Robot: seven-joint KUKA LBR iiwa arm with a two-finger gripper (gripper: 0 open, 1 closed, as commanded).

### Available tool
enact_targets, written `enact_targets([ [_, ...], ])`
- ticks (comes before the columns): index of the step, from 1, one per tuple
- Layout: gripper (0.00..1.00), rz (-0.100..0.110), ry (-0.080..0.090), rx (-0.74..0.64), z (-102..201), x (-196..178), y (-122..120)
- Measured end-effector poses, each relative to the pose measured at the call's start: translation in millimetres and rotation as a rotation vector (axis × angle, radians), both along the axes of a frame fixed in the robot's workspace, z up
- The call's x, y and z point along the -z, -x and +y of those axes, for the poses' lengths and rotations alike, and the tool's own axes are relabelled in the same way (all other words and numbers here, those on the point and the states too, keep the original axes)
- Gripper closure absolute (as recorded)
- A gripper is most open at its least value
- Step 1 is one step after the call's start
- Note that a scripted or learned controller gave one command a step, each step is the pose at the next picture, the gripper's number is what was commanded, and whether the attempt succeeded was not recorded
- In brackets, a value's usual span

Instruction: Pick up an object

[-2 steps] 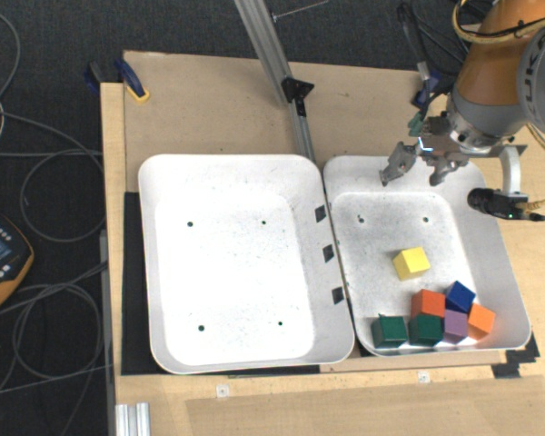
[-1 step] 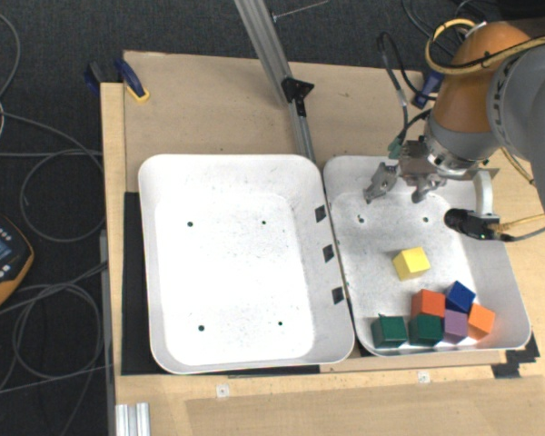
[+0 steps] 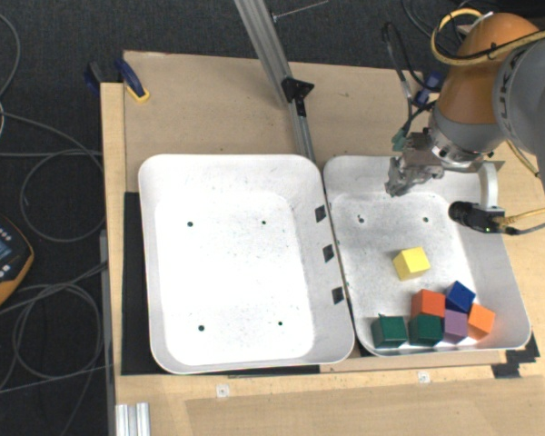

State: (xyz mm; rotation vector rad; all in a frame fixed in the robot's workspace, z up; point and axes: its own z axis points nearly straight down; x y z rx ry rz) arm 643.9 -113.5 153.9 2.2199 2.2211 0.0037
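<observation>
A yellow block (image 3: 411,262) lies alone in the middle of the right bin (image 3: 363,243). Along that bin's near edge sits a cluster of blocks: two green ones (image 3: 391,331) (image 3: 425,331), an orange-red one (image 3: 427,303), a blue one (image 3: 460,295), a purple one (image 3: 455,323) and an orange one (image 3: 480,318). My gripper (image 3: 400,182) hangs over the far end of the right bin, well beyond the yellow block, with nothing visible between its fingers. The fingers look close together.
The left bin (image 3: 163,198) stands beside the right one, with black clips (image 3: 327,252) along the shared rim. A grey metal pole (image 3: 272,53) slants up from the bench behind the bins. Cables lie on the floor at the left.
</observation>
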Motion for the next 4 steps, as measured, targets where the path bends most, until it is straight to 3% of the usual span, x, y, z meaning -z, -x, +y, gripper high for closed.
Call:
enact_targets([
  [2,1.00,-0.003,0.001,-0.001,-7.2,-76.5,0.3],
  [4,1.00,0.006,-0.002,-0.005,97.0,-65.0,46.1],
])
